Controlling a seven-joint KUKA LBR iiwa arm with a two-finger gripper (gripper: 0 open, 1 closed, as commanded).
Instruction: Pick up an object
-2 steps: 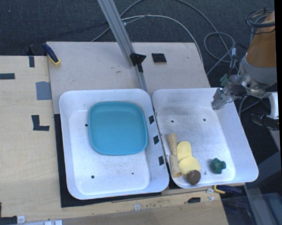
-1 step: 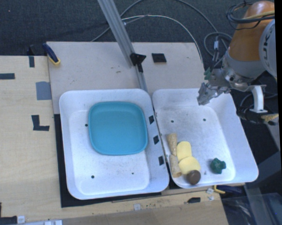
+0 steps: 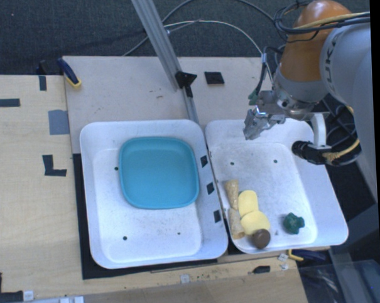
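A brown ball (image 3: 261, 238), yellow blocks (image 3: 249, 213) and green toy (image 3: 293, 222) sit together. The hand (image 3: 254, 127) hangs above, holding nothing; open or closed, I can't tell.

arm (image 3: 336, 53) cut off by the right and top edges, only wrist end in frame. gripper (image 3: 254, 127) fingertips blurred, gap unreadable. metal post (image 3: 163, 48) runs out the top edge. counter (image 3: 29, 205) cropped at left and bottom. small dark-green object (image 3: 293, 222) and brown round thing (image 3: 261, 238) in right bin (image 3: 272, 163) too small to identify.
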